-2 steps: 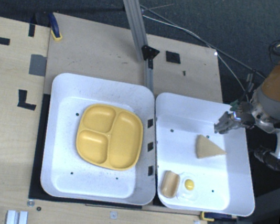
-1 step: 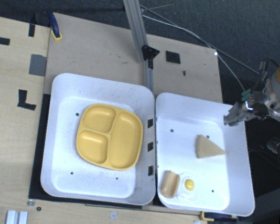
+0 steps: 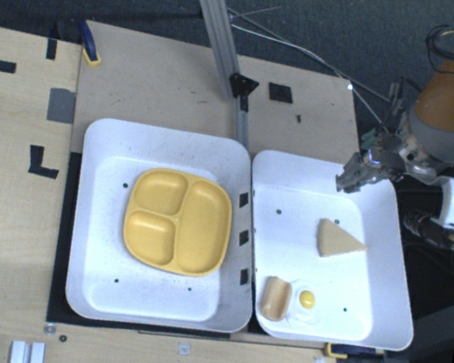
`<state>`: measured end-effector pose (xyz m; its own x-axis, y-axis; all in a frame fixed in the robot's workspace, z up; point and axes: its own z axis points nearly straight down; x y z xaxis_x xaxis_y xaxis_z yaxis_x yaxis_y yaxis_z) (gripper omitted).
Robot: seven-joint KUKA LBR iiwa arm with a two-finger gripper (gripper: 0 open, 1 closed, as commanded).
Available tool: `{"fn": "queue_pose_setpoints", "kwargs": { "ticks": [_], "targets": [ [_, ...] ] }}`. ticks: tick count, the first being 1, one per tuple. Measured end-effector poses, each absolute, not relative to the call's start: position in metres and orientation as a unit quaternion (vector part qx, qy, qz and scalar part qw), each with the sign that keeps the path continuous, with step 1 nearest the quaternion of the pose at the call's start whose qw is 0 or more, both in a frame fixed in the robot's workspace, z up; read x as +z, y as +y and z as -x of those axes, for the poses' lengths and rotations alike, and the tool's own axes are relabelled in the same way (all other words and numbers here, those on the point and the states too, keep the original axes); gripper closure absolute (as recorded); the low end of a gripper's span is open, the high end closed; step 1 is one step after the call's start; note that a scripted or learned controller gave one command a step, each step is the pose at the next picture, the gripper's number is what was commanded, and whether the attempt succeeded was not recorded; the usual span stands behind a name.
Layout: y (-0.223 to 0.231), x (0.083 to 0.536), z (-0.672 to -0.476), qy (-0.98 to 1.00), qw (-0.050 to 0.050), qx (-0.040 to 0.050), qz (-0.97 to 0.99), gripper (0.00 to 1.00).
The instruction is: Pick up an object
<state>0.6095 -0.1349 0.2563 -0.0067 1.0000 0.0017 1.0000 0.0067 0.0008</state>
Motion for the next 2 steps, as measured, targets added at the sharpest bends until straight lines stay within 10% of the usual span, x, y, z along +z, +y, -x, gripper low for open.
{"fn": "queue_pose_setpoints", "kwargs": {
  "ticks": [2],
  "targets": [
    [-0.026,0.241,-0.633,-0.709,0.001,0.0008,0.705,1.00]
  ]
}}
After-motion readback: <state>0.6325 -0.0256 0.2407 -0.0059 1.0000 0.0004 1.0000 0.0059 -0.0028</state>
